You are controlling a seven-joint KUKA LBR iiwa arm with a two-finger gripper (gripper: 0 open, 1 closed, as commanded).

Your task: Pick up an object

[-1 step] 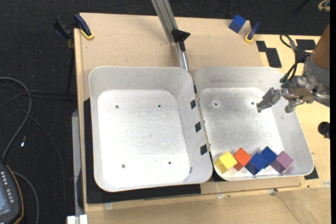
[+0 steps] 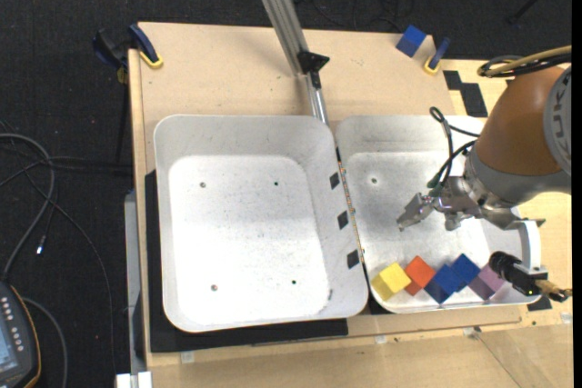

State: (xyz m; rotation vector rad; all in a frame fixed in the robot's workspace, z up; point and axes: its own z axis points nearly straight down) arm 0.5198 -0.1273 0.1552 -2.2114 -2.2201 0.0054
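Dark carpet with loose cables rings your tan wooden worktop [image 2: 227,73], which carries two shallow white plastic bins. Left bin [image 2: 241,218] holds no objects. Along the right bin's [image 2: 382,159] near edge sit a yellow cube [image 2: 392,280], orange cube [image 2: 419,273], blue block [image 2: 453,278] and purple block [image 2: 489,280]. Your gripper [image 2: 420,207] hangs above that bin's bare middle, fingers slightly parted, nothing between them. Pickup not yet done: descent, closing and lift remain.
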